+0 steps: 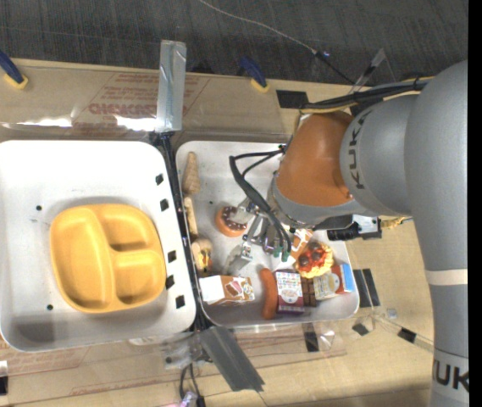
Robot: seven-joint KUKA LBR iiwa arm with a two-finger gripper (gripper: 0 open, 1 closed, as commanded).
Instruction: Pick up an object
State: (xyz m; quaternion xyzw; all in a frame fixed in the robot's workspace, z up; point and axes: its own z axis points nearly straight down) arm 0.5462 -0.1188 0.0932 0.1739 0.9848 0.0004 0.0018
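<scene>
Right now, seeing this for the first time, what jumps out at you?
The big grey arm with its orange band reaches in from the right over the right bin. That bin is crowded with toy food: an iced donut, a sausage, a small carton. In the left bin lies a bright yellow divided tray on its own.

A robotics lab — a grey robot arm point(410, 142) at right, taped cardboard counter point(96, 100), clamps point(8, 66), loose cables point(249, 24) over carpet.
</scene>
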